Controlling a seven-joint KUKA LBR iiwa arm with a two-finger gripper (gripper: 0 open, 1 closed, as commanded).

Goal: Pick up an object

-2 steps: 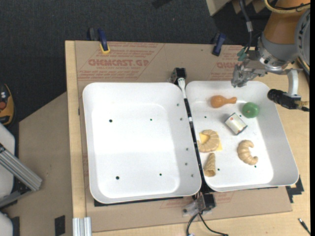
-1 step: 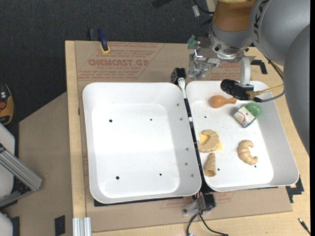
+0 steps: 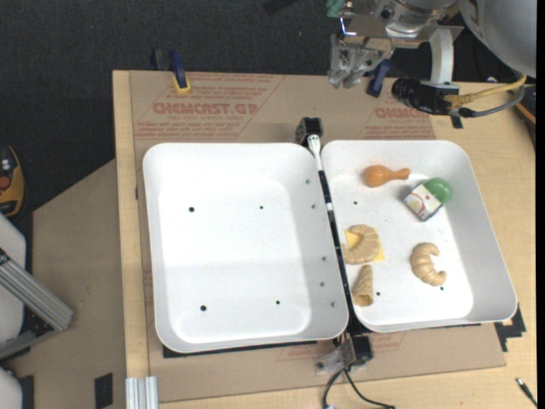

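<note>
"CHEMCAST GP" printed in red on brown board (image 3: 213, 107) under bins, left part legible; repeated print at right partly hidden; smaller lines unreadable.

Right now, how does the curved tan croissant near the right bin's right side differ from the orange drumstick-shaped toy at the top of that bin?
The curved tan croissant is pale tan and bent into a crescent; the orange drumstick-shaped toy is deeper orange, with a round bulb tapering to a thin handle. The croissant stands roughly up-down in the view, low in the bin; the drumstick lies sideways near the far edge. Both rest loose in the right white bin.
</note>
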